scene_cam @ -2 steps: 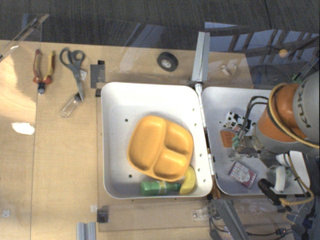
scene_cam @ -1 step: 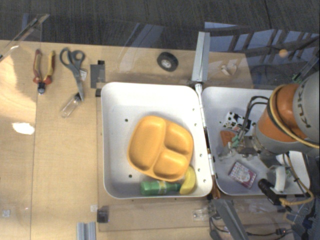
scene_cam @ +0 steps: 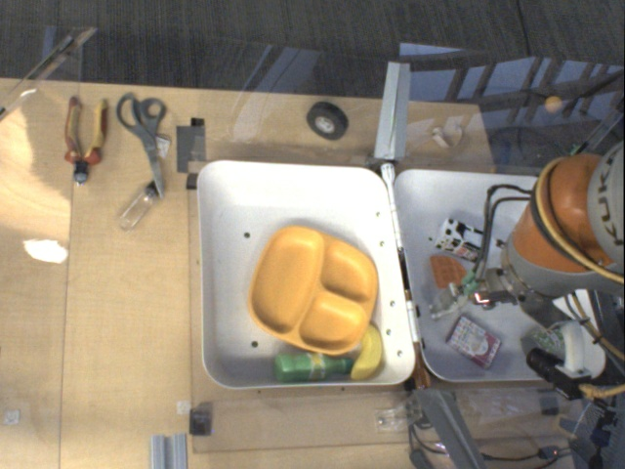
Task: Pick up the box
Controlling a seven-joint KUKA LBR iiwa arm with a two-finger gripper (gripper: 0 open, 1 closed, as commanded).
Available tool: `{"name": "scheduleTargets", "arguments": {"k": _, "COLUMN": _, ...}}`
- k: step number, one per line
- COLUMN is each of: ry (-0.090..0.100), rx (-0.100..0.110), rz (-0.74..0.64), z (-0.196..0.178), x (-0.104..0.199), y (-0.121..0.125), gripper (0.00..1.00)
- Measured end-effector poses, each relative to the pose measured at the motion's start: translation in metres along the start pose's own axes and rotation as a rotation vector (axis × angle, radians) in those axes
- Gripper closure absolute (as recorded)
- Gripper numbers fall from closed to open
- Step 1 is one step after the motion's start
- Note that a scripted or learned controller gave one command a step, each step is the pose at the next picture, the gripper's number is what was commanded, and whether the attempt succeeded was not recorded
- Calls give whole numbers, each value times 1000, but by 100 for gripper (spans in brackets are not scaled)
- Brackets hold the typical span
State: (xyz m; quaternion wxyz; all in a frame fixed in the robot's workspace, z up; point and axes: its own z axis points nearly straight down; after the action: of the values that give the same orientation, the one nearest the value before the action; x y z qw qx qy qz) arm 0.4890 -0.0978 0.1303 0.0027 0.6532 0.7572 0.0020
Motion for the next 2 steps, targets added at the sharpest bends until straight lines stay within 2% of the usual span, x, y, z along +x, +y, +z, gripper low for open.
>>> {"name": "scheduleTargets", "arguments": {"k": 1, "ry": 0, "rx": 0, "rz": 107, "z": 39, "x": 6, "y": 0, "gripper": 0}}
{"name": "scheduleTargets", "arguments": {"k": 2, "ry": -4, "rx": -8, "rz": 105, "z": 27, "x": 4, "y": 3, "gripper": 100}}
